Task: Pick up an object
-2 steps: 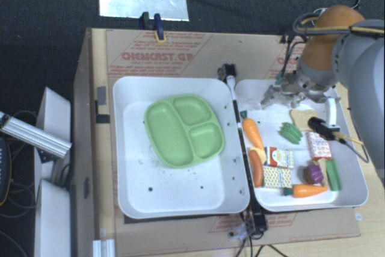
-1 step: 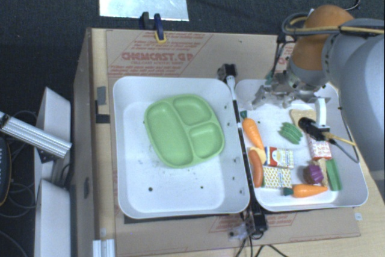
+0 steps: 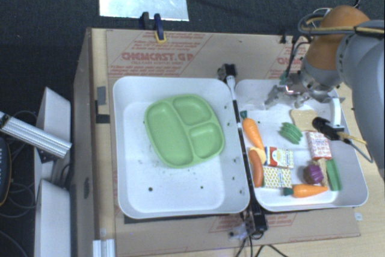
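Over the right bin's (image 3: 348, 195) far end hung the pincer (image 3: 281, 93); whether it was open or closed, I could not tell. Nearer the camera from it lay a carrot (image 3: 252, 132), green beans (image 3: 290, 132) and a purple onion (image 3: 313, 174). Leftward sat a green tray (image 3: 183, 129).

Reaching in from the right, grey arm (image 3: 361, 63) bent down with orange band (image 3: 337, 33) above the wrist, gripper (image 3: 289, 93) low at the right bin's far end, pointing left.
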Available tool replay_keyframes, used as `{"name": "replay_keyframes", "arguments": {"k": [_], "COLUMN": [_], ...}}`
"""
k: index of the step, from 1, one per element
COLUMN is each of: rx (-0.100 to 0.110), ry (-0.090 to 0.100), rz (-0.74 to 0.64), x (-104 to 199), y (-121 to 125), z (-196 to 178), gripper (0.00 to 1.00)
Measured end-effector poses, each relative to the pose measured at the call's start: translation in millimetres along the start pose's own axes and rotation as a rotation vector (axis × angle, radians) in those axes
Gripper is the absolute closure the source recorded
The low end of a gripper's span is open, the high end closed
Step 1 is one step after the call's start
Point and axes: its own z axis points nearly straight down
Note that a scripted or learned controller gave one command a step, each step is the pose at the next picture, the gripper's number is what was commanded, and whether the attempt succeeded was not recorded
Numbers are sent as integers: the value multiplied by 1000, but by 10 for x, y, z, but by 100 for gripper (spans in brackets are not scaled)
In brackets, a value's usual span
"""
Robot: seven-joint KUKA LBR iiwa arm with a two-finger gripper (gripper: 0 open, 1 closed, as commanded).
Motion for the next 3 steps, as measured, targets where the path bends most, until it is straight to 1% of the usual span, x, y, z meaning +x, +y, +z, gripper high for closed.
{"name": "replay_keyframes", "arguments": {"k": [1, 3], "rx": [1, 2], "ry": [2, 2], "rz": [-2, -2], "x": [216, 239], "y": [0, -1], "z": [4, 5], "gripper": [0, 0]}}
